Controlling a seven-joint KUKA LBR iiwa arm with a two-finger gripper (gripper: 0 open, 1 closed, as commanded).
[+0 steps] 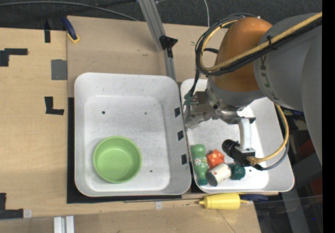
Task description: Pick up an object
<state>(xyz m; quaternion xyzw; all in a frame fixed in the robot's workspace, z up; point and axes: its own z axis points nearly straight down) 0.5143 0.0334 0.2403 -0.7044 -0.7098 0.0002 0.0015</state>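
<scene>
My gripper [194,114] hangs over the left part of the right bin [277,182], close to the wall between the bins. Several small things lie in a cluster near the bin's front edge, below the gripper: a green can [198,159], a small orange-red block [214,158], a white cylinder [220,173] and a dark green piece [238,172]. I see none of them between the fingers. The arm's orange band and grey body cover the back of the right bin.
A light green bowl [117,159] sits in the front left of the left bin [125,88]. A yellow object [222,201] lies on the bench just in front of the right bin. A metal pole [149,7] slants across behind the bins.
</scene>
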